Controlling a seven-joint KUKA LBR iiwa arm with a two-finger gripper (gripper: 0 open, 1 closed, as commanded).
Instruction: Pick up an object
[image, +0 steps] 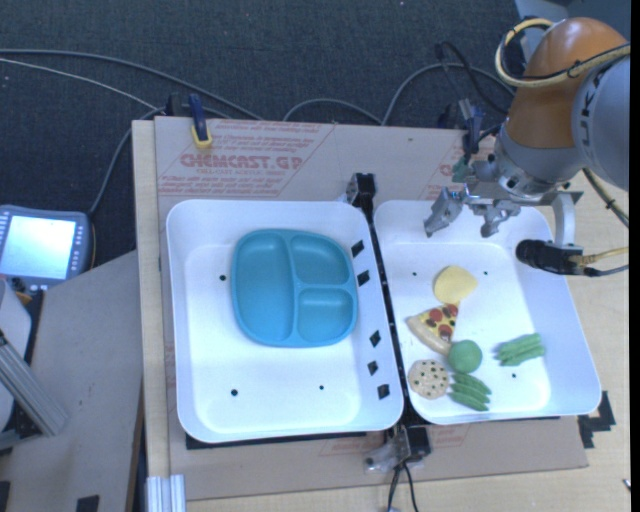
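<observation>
The big grey arm (580, 90) with the orange band comes in from the right and hangs over the far end of the right bin (585, 340). Its gripper (468, 217) points down with its two fingers spread apart, and nothing is between them. The gripper is up above the bin floor, well away from the toys. Down in the right bin lie the play foods. A yellow piece (455, 283) sits nearest to the gripper. Just below it is a pizza slice (434, 327). Next to the pizza is a round green ball (465, 355). A cookie (428, 378) with dark spots lies at the near edge, and a green bean pod (471, 391) lies just beside it. Another green veggie (520, 348) lies off to the right, apart from the others. In the left bin (200, 380) there is a blue tray (294, 288) with three parts. Both bins sit on a brown board (255, 155) with red writing.
</observation>
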